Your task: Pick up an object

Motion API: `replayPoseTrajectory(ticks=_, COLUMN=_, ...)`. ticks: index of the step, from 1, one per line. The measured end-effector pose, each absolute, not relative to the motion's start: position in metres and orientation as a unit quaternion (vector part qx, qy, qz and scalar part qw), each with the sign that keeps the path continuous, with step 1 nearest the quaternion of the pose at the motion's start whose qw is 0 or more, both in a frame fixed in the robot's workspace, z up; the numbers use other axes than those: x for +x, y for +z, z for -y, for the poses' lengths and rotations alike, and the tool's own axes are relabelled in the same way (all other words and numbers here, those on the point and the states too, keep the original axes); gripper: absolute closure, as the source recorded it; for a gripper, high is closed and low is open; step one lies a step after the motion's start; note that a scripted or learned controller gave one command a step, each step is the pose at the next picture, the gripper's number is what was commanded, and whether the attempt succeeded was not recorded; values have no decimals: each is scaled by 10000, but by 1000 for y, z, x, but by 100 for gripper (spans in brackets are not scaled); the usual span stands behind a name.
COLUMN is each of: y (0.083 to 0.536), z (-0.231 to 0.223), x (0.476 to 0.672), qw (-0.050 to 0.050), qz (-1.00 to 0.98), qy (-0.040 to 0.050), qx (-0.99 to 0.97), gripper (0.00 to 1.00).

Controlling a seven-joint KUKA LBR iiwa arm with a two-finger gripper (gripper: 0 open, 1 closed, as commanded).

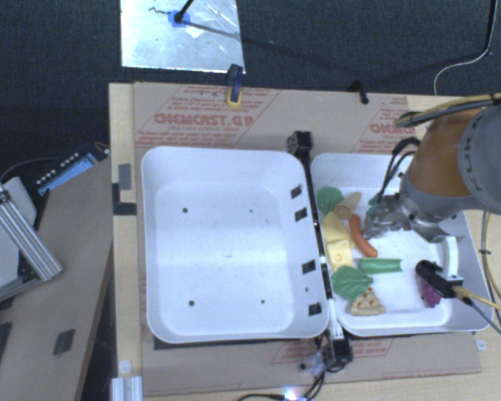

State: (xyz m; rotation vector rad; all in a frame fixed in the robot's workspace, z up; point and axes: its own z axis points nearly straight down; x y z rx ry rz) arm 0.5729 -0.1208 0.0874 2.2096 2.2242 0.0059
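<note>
The right bin holds several toy foods. A red-orange sausage lies near its middle, with a tan piece and a green leafy piece above it. A yellow slab sits left of the sausage. Lower down are a green pod, a green leaf, a pizza slice and a purple piece. My gripper reaches in from the right, low over the bin, just right of the sausage's upper end. Nothing shows between its fingers.
The left bin lies beside the right one, with a black divider strip between them. The grey and orange arm covers the right bin's upper right corner. A yellow cable crosses the lower right rim.
</note>
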Motion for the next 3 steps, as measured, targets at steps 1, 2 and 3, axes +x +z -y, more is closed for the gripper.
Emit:
replayPoseTrajectory(ticks=1, y=84, z=118, x=490, qw=-25, qz=-7069, qy=-10, qx=7074, gripper=100)
replayPoseTrajectory(ticks=2, y=86, z=81, x=580, qw=35, qz=-7104, qy=32, qx=7038, gripper=100)
replayPoseTrajectory(ticks=3, y=86, z=91, x=575, qw=47, qz=-7068, qy=-33, qx=7074, gripper=0)
